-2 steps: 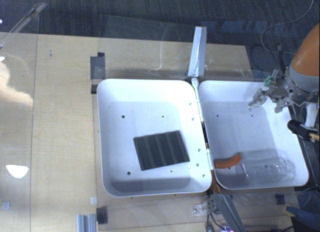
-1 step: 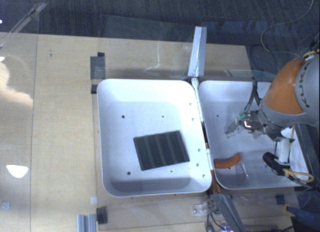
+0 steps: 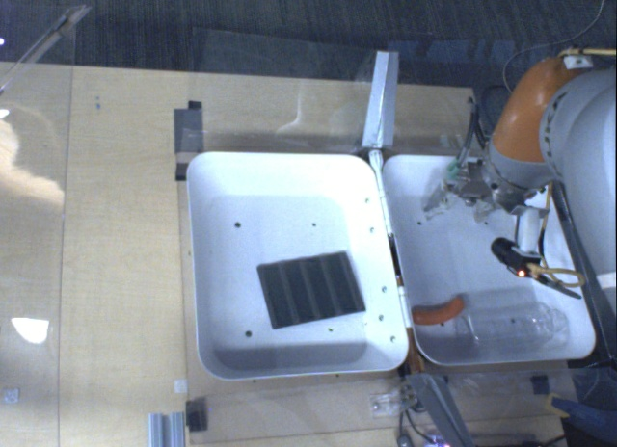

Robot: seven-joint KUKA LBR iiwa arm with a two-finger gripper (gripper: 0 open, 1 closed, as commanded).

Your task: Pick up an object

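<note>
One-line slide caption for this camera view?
Arm reaches over the right bin, which holds a sausage; a dark ridged mat lies in the left bin.

Two bins sit side by side on the table, their inner walls touching along the middle. The left bin holds a ribbed mat, lying flat and slightly turned, toward the bin's front and a little right of its centre. The right bin holds a sausage-shaped piece against its front left corner, beside the shared wall. Just right of that piece, along the same front wall, lies a clear bottle on its side. My arm comes in over the right bin's rear right part, and my gripper hangs above the rear of that bin, well behind the piece and the bottle.
</note>
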